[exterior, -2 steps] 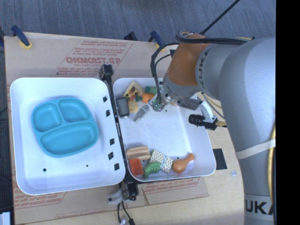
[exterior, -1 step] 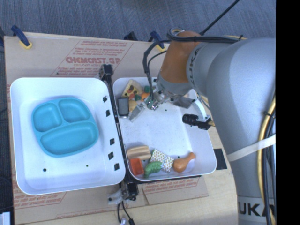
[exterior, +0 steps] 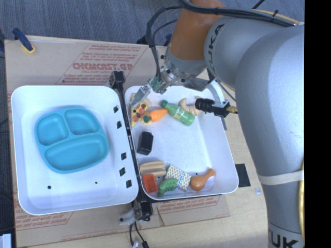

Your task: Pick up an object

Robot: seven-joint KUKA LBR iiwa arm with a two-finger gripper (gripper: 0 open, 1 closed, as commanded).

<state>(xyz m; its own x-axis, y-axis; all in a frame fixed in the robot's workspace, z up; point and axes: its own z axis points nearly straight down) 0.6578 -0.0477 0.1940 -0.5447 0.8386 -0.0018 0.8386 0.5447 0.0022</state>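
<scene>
The grey KUKA arm point(exterior: 258, 87) fills the right side of the view and bends in over the right bin point(exterior: 220, 159), its orange band point(exterior: 194, 27) sitting above the wrist at the bin's far edge. The left bin point(exterior: 23, 138) lies just beside the right bin, their inner rims touching along a line of black clips, and it holds a blue divided plate point(exterior: 71, 138) with three compartments, set toward that bin's far left. Both bins rest on a sheet of printed cardboard point(exterior: 98, 61) that shows beyond the right bin's far rim and under its near rim. The gripper point(exterior: 147, 91) hangs at the right bin's far left corner, with its fingers slightly apart and nothing visible between them, directly above a small yellow and red toy point(exterior: 138, 112) that lies against that corner's wall. Just right of that toy, still in the right bin's far part, lie an orange toy carrot point(exterior: 155, 116) and a green toy bottle point(exterior: 178, 112), and a pale curved toy point(exterior: 187, 105) touches the bottle's far side. A small black block point(exterior: 145, 142) sits near the right bin's left wall, about midway along it. Along the right bin's near rim lie a tan wooden block point(exterior: 152, 168), a red piece point(exterior: 150, 183), a green toy point(exterior: 168, 186), a patterned pouch point(exterior: 178, 177) and an orange toy drumstick point(exterior: 201, 180), bunched close together.
</scene>
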